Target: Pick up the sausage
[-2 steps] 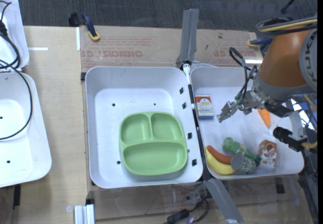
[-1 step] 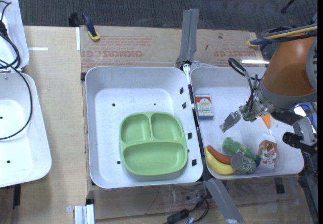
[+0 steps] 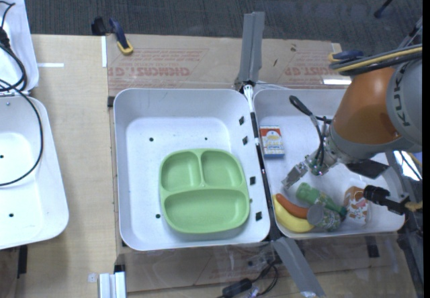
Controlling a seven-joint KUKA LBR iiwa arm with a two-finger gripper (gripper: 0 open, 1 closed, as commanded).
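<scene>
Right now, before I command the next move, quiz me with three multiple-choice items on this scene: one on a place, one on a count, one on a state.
1. Where does the sausage lie?
A. on the green plate
B. in the right bin, beside the banana
C. on the bare bench

2. How many compartments does the green plate have?
A. two
B. three
C. five

3. What state is the sausage in?
A. lying in the bin, apart from the gripper
B. lifted above the bin
C. standing on the small carton

Answers:
1 B, it rests against the banana in the right bin.
2 B, ridges part three wells.
3 A, the gripper sits above it.
</scene>
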